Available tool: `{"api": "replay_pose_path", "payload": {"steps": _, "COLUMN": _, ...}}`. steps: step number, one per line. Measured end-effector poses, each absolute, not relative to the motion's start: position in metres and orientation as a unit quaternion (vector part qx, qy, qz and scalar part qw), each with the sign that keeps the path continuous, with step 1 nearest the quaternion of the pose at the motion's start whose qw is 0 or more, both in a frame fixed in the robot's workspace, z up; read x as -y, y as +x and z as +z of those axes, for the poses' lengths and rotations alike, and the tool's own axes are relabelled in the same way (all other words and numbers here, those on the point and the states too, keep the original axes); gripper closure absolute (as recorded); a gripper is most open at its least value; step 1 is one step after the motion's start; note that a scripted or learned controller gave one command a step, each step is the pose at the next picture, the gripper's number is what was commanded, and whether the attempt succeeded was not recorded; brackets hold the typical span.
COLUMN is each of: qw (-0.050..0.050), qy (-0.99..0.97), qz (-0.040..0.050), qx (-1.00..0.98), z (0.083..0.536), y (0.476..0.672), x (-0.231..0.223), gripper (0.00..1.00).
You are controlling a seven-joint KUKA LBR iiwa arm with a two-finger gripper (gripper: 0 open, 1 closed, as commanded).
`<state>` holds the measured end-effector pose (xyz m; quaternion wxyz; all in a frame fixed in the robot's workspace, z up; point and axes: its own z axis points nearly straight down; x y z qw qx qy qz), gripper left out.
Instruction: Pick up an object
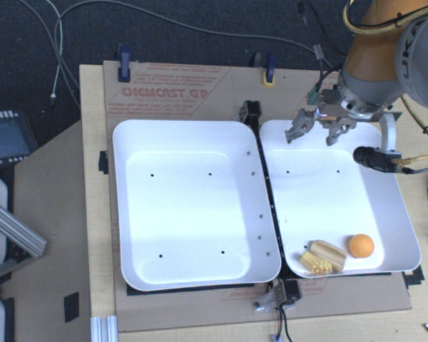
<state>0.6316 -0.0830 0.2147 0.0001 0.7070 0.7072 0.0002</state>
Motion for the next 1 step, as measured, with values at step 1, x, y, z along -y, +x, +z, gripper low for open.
{"api": "replay_pose_path", "payload": {"steps": 1, "qw": -0.001, "qy": 0.704, "qz": 0.0015, "qx": -0.711, "z": 0.2204, "y": 0.5791, "x": -0.0344, "gripper": 0.00}}
